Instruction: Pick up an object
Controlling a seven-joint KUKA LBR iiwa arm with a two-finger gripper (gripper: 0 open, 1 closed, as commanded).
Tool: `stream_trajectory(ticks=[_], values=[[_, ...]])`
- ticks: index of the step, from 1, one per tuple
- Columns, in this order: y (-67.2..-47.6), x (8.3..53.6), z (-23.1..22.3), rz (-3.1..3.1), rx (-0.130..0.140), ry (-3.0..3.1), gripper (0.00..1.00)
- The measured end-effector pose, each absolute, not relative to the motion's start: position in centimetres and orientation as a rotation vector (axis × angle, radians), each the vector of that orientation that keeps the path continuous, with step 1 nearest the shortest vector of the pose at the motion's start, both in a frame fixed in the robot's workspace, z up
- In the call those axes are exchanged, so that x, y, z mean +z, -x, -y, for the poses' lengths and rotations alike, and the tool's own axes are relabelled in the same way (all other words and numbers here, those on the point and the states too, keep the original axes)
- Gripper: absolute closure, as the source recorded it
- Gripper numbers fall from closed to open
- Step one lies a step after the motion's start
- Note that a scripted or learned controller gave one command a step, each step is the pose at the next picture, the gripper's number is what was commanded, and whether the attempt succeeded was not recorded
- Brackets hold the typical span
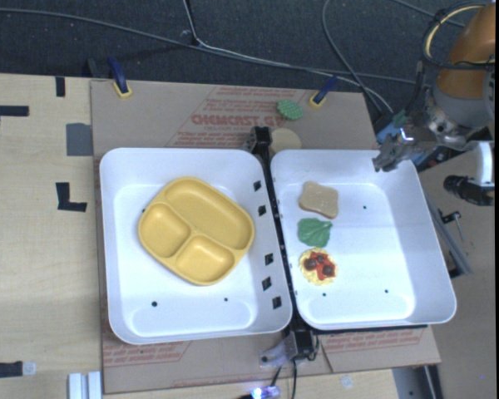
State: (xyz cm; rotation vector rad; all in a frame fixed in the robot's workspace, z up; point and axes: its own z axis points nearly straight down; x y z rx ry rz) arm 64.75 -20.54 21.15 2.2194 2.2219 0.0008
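Toy food — three pieces — lies in the right bin [416, 223], along its 9 o'clock side: a tan bread slice [318, 199] at the top, a green leaf [314, 231] just below it, and a yellow piece with red topping [318, 267] lowest. At the bin's 1 o'clock corner hangs the gripper [386, 158], above the rim; whether it is open or closed cannot be made out. A yellow divided plate [196, 230] sits in the left bin [125, 223].
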Motion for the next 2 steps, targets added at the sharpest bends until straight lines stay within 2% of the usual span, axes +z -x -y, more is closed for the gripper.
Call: stream_trajectory(ticks=[1,2], values=[[-63.6,21.6,14.5,-2.227,-0.001,-2.218,1.0],[-64.1,21.4,9.6,-2.229,0.0,-2.217,1.0]])
